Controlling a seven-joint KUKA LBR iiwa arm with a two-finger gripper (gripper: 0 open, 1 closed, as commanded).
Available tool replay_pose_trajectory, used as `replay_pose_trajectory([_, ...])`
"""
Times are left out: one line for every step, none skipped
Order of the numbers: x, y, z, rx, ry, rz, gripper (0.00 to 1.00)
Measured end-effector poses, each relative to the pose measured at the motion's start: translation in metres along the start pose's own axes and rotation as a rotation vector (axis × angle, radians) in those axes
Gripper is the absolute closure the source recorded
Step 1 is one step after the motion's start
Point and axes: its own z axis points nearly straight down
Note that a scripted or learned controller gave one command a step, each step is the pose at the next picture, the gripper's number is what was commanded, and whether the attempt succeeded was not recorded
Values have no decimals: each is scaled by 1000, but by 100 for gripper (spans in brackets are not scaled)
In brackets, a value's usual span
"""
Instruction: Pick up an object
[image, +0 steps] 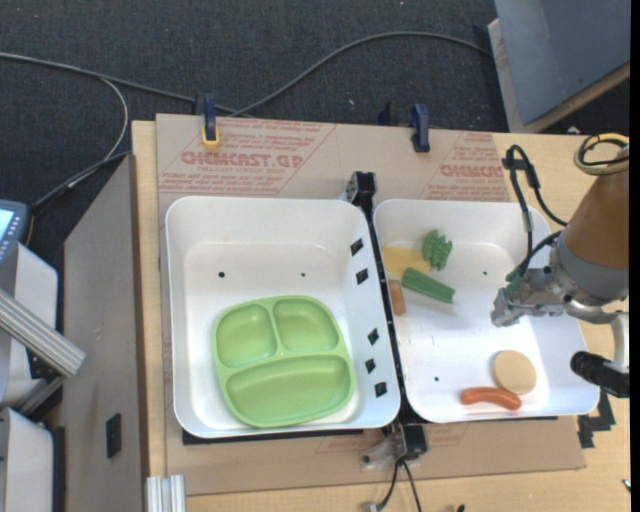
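The right bin (470, 215) holds several toy foods. A green broccoli piece (436, 249) lies near the back, with a yellow piece (402, 261) beside it and a green pickle-like stick (429, 288) in front. A small orange sausage (397, 297) rests against the bin's left wall. A tan round cookie (516, 371) and an orange-red hot dog (491, 398) lie at the front right. My gripper (510, 308) hangs over the right side of this bin, above and just behind the cookie.
The left bin (200, 235) holds a light green divided plate (285, 359). A black divider with clips (372, 290) runs between the bins. Cables (522, 175) trail along the arm at the right; blue clamps (420, 128) hold the cardboard base.
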Motion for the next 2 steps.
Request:
replay_pose_trajectory([6,-2,-62,0,0,-1,100])
replay_pose_trajectory([6,-2,-56,7,2,0,100])
